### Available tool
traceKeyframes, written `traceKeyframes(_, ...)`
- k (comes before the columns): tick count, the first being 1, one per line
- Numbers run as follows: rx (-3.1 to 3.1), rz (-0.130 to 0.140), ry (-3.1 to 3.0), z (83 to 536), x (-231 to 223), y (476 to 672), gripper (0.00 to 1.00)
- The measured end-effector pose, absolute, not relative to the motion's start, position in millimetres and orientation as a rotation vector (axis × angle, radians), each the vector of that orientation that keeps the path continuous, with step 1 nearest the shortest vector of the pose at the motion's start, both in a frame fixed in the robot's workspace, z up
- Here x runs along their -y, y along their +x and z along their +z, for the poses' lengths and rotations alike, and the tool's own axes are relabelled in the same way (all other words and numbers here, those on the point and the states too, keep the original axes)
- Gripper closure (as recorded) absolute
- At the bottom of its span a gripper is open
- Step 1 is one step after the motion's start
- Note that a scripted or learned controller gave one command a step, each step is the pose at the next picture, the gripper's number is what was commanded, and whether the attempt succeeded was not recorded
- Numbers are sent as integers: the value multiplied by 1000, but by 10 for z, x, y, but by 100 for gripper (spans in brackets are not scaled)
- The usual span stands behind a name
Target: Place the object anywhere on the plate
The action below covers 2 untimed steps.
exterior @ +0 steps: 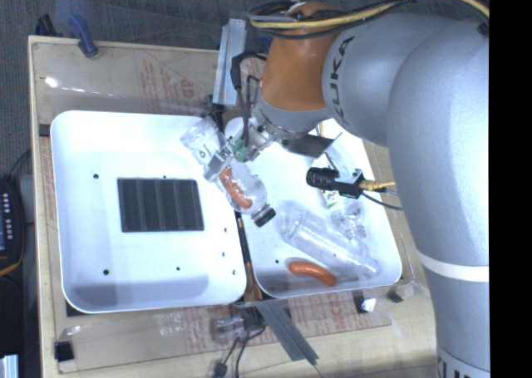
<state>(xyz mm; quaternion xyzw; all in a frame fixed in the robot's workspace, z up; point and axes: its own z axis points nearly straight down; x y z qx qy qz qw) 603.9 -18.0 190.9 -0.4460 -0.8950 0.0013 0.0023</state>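
My gripper (226,159) hangs over the inner edge of the left bin (75,202), just above the divide between the two bins. A dark grey ribbed rectangular plate (160,204) lies flat in the middle of the left bin, to the lower left of the gripper. Right under the gripper a clear bottle with a black cap (253,202) lies slanted across the divide, with a small orange piece (238,194) at it. A crumpled clear plastic item (199,139) sits just left of the gripper. Whether anything is held is hidden by the wrist.
The right bin (384,272) holds a larger clear bottle (328,243), an orange sausage-like piece (312,271), and a black cylinder with a cable (331,179). The bulky arm (416,102) covers the right bin's far side. A blue clamp (83,36) sits at the bench's back left.
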Motion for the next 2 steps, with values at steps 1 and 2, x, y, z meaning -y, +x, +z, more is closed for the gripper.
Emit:
traceKeyframes(1,2891,2,-1213,1903,-491,5901,100)
traceKeyframes(2,2957,2,-1057,2496,-810,5750,100)
